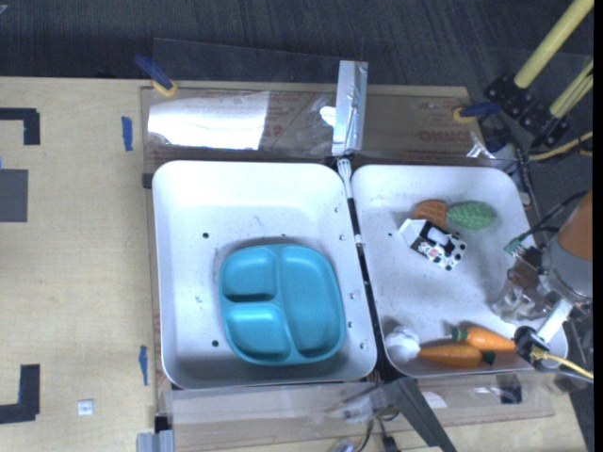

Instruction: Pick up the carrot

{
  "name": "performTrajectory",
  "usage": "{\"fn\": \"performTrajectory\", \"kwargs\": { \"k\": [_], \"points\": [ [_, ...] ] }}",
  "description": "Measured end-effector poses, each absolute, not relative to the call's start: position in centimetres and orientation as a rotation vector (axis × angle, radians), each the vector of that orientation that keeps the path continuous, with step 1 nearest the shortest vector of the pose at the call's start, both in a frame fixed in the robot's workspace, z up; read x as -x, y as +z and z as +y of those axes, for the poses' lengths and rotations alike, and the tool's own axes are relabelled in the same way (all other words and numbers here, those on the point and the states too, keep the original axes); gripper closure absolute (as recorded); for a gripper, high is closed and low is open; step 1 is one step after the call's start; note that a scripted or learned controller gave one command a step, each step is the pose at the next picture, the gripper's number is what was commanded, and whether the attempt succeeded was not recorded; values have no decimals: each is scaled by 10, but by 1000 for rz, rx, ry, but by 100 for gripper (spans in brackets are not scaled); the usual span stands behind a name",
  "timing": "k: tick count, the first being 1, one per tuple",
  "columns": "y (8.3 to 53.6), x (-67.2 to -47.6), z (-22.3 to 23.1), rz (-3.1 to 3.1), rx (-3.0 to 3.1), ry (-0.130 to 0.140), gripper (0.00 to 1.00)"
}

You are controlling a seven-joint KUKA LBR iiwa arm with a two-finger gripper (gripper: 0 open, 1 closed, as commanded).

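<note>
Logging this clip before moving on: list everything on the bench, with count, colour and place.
bins: 2, white, side by side
divided plate: 1, blue, left bin
carrot: 1, orange, right bin's near edge
second orange vegetable: 1, orange with white end, beside the carrot
leafy toy: 1, green, right bin's far side
brown item: 1, touching the leafy toy
small block: 1, white with black marks, right bin's middle
gripper: 1, grey, right bin's right edge

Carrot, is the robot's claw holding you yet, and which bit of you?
Not that the picture shows. The carrot lies on the floor of the right bin by its near wall. The gripper is above it, to the right.
</note>
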State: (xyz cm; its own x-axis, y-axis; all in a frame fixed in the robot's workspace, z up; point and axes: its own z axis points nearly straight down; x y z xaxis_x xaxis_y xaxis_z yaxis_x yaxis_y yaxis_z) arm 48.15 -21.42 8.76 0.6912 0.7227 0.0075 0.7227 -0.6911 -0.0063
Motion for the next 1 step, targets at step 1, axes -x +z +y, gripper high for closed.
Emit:
{"fn": "performTrajectory", "kwargs": {
  "k": [1],
  "points": [
    [87, -539, -213, -936, 2985, -3, 100]
  ]
}}
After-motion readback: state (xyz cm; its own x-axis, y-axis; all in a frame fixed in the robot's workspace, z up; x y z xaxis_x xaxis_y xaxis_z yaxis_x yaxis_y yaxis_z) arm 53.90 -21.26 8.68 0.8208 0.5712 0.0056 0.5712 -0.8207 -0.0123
